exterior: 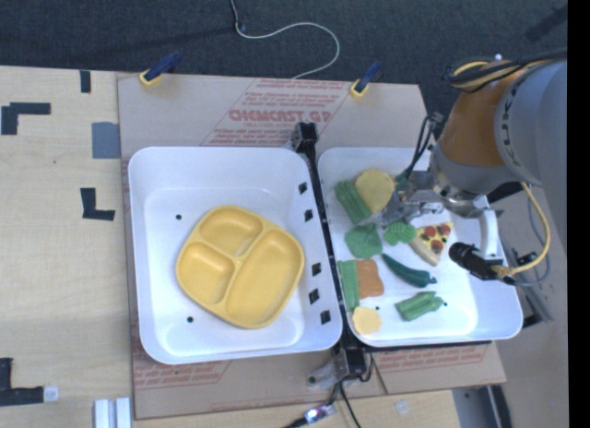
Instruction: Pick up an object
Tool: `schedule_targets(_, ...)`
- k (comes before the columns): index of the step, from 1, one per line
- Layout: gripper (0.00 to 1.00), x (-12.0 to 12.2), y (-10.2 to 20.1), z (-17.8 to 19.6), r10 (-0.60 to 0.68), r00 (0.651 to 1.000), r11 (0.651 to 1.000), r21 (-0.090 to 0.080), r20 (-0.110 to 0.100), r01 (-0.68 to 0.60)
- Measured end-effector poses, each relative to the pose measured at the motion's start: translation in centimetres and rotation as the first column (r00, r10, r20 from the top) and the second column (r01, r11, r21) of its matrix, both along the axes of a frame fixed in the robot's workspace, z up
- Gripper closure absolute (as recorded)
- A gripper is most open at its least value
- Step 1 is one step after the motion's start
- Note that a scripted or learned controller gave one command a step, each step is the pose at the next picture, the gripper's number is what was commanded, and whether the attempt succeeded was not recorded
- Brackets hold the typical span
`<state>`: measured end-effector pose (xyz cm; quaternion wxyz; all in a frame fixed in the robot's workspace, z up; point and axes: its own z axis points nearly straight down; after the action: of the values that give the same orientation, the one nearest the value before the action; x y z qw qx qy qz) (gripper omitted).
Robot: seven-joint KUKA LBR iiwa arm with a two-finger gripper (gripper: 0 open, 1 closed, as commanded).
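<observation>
1 yellow plate (241, 266) left bin (147, 232); approx 9 toy foods right bin (493, 315).

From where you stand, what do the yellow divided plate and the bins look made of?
The yellow plate looks like molded plastic: uniform color, soft sheen, rounded compartment ridges. The white bins seem thin formed plastic, smooth and slightly glossy with rounded corners, though the camera view cannot confirm it.

Robotics lab bench: 2 white bins (147, 232) are sitting on a cardboard sheet (267, 112) clamped by 2 blue-and-yellow clips (161, 67). Plastic toy food (419, 306) is lying in the right bin, and a cable (286, 29) is trailing across dark carpet (92, 2).
</observation>
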<state>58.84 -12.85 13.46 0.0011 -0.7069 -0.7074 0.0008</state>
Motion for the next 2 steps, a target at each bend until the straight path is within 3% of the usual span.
schedule_targets(2, 1.00, 1.0, 0.0, 8.9, 0.001, 1.000, 1.000, 0.000, 0.000, -0.001)
